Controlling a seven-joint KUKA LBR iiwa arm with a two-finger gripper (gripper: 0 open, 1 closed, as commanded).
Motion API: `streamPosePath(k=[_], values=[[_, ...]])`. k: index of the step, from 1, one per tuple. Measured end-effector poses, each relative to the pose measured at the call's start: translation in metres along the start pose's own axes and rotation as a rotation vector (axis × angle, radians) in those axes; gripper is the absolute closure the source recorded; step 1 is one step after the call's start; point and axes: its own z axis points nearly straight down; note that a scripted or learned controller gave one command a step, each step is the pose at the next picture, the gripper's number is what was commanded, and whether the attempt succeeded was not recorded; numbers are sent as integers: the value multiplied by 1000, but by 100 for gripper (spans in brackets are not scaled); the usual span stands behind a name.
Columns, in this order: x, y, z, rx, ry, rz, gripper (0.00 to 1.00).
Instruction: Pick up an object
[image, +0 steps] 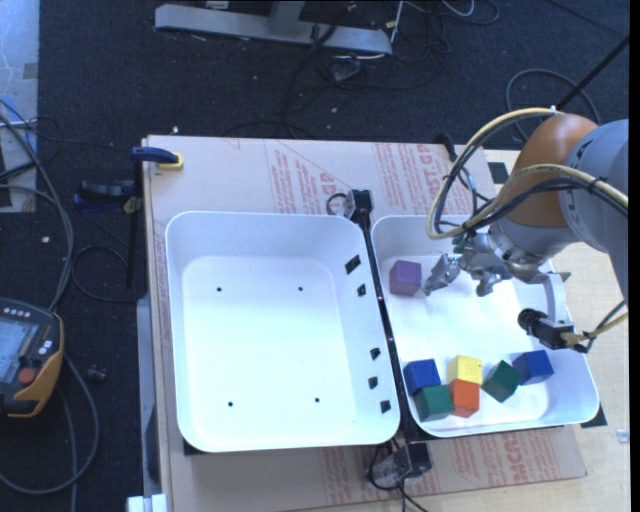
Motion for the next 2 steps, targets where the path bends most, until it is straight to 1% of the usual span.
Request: streamPosePath(k=[1, 2], values=[[21, 23, 6, -22, -5, 3, 0], [23, 21, 8, -22, -5, 0, 0]])
